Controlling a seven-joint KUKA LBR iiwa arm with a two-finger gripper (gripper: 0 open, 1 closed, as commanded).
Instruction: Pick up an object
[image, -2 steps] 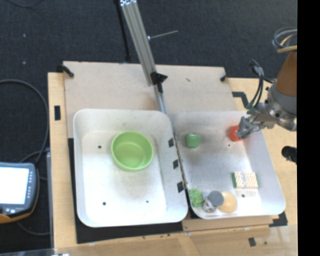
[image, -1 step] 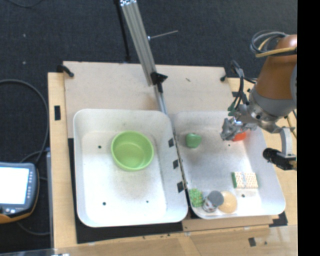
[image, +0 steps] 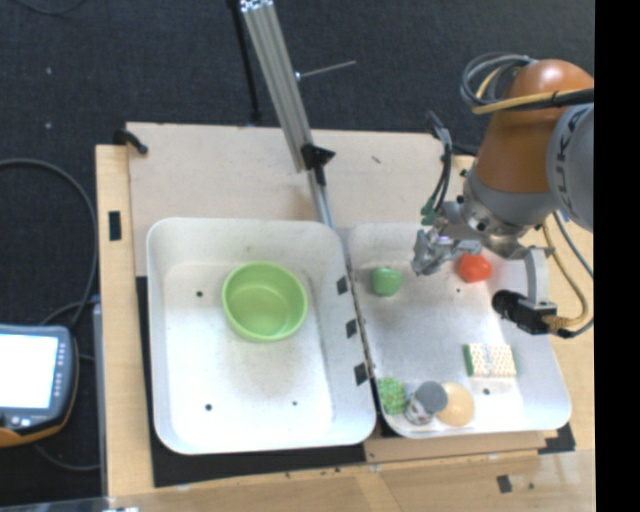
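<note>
1. The wooden table (image: 230, 170) carried two shallow white plastic bins side by side: the left bin (image: 180, 400) and the right bin (image: 530, 390).
2. The left bin held one light green round plastic bowl (image: 264, 300), upright, slightly toward 12 o'clock from the bin's centre.
3. The grey arm with the orange band (image: 530, 110) reached in from 3 o'clock. Its end effector (image: 428, 255) hung over the 12 o'clock part of the right bin.
4. Whether the end effector's fingers were apart or together could not be told; they were small and dark against the bin. Nothing was seen between them.
5. A small green rounded object (image: 386, 281) lay in the right bin near its 10 o'clock corner, just beside the end effector on its 8 o'clock side. Contact could not be judged.
6. A small orange-red object (image: 474, 267) lay at 3 o'clock of the end effector, partly under the wrist.
7. A pale patterned rectangular block (image: 490, 360) lay toward the bin's 4 o'clock side, well apart from the end effector.
8. Along the 6 o'clock edge of the right bin sat a cluster: a bumpy green object (image: 391, 395), a grey round object (image: 431, 398) and a pale yellow ball (image: 458, 405), each beside the next.
9. A tablet-like device with a lit screen (image: 30, 380) sat at 9 o'clock, off the table.
</note>
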